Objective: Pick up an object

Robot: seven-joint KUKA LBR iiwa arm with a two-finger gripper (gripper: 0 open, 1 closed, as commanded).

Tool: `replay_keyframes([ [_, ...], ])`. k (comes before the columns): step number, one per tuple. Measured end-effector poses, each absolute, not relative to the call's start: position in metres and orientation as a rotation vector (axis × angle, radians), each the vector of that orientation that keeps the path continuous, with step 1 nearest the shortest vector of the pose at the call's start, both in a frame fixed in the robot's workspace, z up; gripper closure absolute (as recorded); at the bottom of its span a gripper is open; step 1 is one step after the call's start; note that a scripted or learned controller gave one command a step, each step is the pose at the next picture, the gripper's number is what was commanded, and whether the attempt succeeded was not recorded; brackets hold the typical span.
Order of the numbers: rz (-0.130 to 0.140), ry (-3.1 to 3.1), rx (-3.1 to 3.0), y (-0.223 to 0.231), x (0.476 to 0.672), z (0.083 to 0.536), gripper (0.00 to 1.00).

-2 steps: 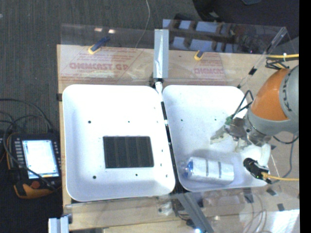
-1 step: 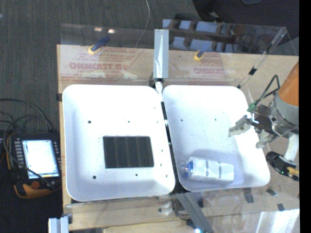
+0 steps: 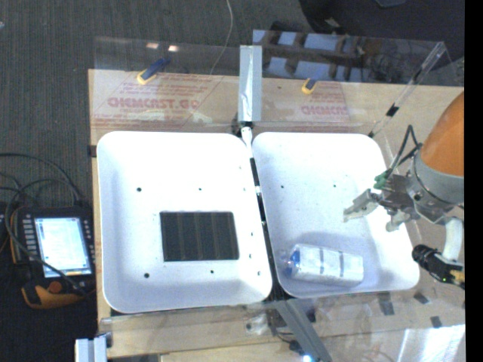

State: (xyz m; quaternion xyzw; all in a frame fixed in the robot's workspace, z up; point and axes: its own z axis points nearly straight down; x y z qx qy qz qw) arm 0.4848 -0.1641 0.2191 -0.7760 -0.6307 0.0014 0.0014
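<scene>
Two white bins sit side by side on the counter: the left bin [image 3: 121,164] holds a dark ridged rectangular pad [image 3: 199,235], and the right bin [image 3: 317,153] holds a clear plastic bottle [image 3: 324,264] lying on its side near that bin's front edge, long axis running left to right. The fingers [image 3: 375,209] hang spread and empty above the right bin's right side, so the bottle lies forward and slightly left of them.

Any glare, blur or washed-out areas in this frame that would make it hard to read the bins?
Camera view: both white bins are overexposed, their walls nearly featureless; the clear bottle in the right bin looks soft against the white; the gripper is slightly blurred; reflections streak the clear panel behind the bins.
</scene>
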Motion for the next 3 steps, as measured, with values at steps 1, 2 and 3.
replay_keyframes([
  [1,0.002,-2.265,-2.175,-0.148,0.486,0.297,0.0],
  [2,0.005,-2.173,-2.268,-0.152,0.485,0.328,0.0],
  [3,0.008,-2.087,-2.346,-0.183,0.484,0.289,0.0],
])
